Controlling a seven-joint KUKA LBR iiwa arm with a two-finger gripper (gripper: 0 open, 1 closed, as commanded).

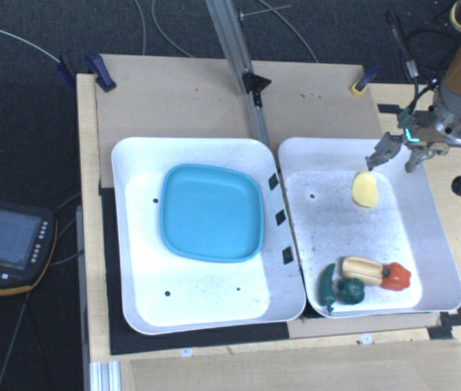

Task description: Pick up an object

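Note:
In the right bin (426,218) a pale yellow round object (365,190) lies near the back. At the bin's front edge sit a tan stick-shaped object (361,268), a red piece (396,277) touching its right end, and a dark green object (340,288) at its left. My gripper (400,158) hangs over the back right of this bin, just right of and above the yellow object. Its two fingers are spread apart with nothing between them.
The left bin (133,218) holds a blue square plate (212,212). A metal rail (234,39) runs down from the top to the gap between the bins. Cables cross the dark floor at the back, and a handheld pendant (6,243) lies at the left.

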